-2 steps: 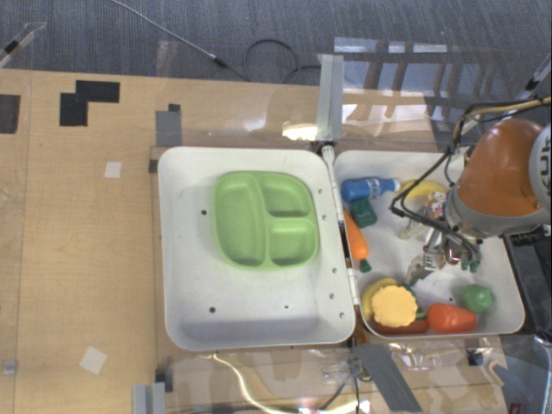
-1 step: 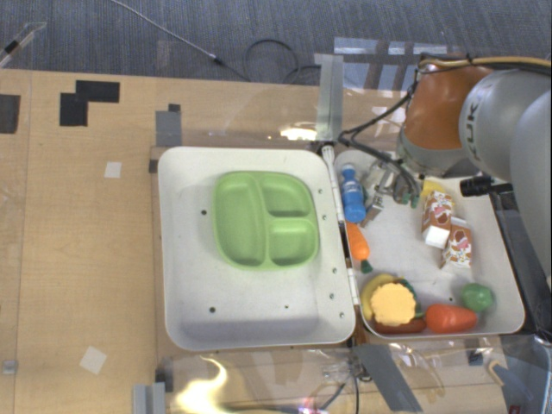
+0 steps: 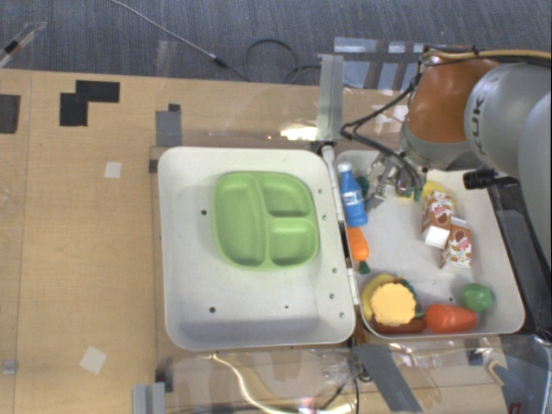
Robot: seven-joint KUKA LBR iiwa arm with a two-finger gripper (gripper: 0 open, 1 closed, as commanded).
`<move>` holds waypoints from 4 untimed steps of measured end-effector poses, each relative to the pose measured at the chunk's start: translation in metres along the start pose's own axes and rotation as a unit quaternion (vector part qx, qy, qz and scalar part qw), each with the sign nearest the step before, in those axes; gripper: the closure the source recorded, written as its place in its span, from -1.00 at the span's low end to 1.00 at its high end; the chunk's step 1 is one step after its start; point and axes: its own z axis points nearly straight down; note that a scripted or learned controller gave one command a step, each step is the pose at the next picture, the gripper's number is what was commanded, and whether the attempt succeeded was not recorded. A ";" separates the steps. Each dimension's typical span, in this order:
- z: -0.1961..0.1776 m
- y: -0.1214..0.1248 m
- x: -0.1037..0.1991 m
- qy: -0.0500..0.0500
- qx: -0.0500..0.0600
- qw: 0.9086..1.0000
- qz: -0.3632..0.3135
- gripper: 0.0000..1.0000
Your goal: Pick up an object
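Two bins | gripper (image 3: pixel 385 182) beside blue bottle (image 3: pixel 351 196), grip state unclear | orange carrot (image 3: pixel 358 245) below | green tray (image 3: pixel 264 219) left

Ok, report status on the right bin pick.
Gripper low at right bin's far end. Blue plastic bottle beside it, not held. Brown cartons close by.

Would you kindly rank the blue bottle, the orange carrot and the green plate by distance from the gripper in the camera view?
From the gripper:
1. Blue bottle, just to its left in the right bin.
2. Orange carrot, lower down along the bin's left wall.
3. Green plate, in the left bin.
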 end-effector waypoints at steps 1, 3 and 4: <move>-0.121 -0.007 -0.009 0.003 0.002 0.991 0.133 1.00; -0.042 -0.122 -0.031 0.010 0.000 0.963 -0.270 1.00; -0.047 -0.121 -0.034 0.006 0.001 0.963 -0.271 -1.00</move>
